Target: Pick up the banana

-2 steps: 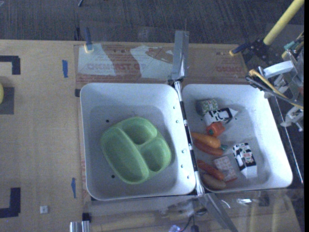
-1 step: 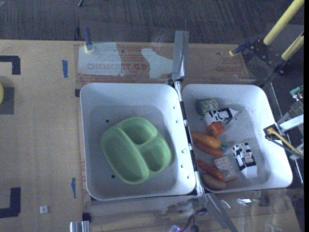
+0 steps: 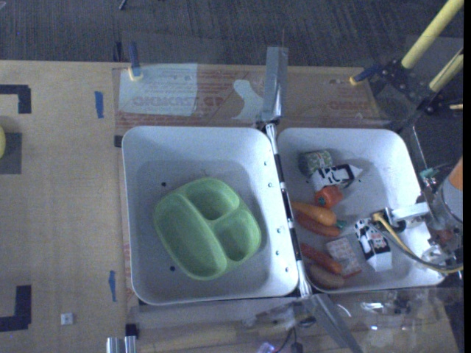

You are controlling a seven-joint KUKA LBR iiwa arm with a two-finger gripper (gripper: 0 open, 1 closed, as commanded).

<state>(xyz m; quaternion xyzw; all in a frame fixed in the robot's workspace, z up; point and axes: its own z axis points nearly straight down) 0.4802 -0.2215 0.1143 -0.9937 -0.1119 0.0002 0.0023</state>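
Gripper [image 3: 441, 235] is over the right bin's [image 3: 401, 149] right rim, just beside a small carton [image 3: 374, 243]. Open/closed state: cannot tell. Banana pos. among bin's mixed items: cannot tell. Carrot [image 3: 315, 213] lies nr bin's left wall.

The pale wooden bench [image 3: 59, 219] bears a left bin [image 3: 134, 197] beside a right bin [image 3: 397, 157], plus a blue tape strip [image 3: 98, 104].
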